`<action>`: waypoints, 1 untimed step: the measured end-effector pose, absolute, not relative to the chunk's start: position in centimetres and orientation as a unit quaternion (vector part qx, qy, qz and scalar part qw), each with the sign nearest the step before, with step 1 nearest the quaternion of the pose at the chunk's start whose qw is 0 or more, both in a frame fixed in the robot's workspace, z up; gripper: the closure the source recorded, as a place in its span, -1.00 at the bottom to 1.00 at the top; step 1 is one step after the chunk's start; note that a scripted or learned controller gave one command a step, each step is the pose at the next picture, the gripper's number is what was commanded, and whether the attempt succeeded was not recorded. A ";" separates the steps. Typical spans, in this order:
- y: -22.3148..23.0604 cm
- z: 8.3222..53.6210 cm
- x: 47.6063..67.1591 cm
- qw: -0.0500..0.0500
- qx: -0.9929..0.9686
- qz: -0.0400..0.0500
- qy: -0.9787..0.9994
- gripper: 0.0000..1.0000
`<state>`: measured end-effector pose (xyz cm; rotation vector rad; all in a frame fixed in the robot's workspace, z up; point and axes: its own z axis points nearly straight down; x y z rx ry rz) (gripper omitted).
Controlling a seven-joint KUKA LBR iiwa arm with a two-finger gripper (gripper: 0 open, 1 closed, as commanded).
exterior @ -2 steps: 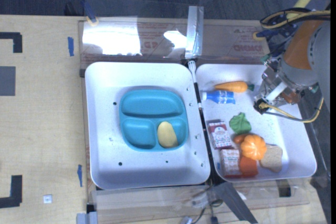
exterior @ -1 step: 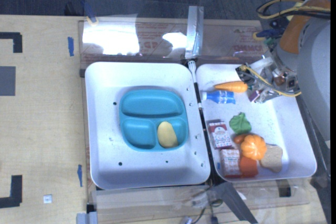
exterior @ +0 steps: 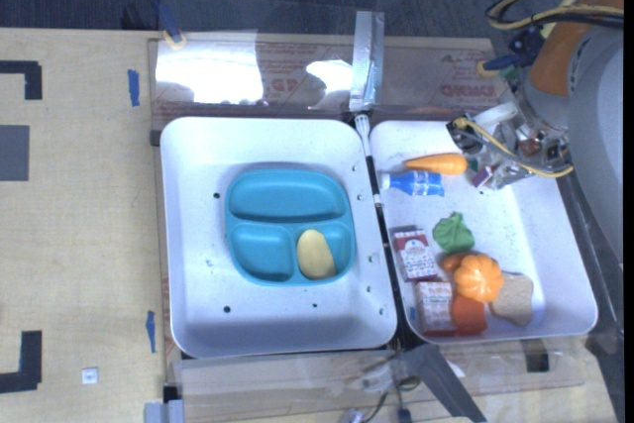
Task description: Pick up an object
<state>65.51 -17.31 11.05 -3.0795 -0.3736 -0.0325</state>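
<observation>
Bench (exterior: pixel 69 213) w/ two white bins (exterior: pixel 188 312), dark floor behind, tool (exterior: pixel 487 165) grip state unclear

Blue sectioned tray (exterior: pixel 287 203) in left bin (exterior: pixel 188 243) — yellow lemon (exterior: pixel 315 254) in its lower-right compartment

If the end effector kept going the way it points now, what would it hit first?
Likely the carrot: the end effector points left toward it in the right bin. Height is unclear, so it might pass above.

Potato (exterior: pixel 316 254) in tray (exterior: pixel 260 203), left bin (exterior: pixel 188 213)
</observation>
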 end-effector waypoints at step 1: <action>-17.4 10.9 65.4 0.020 -0.993 -0.009 -0.119 -1.00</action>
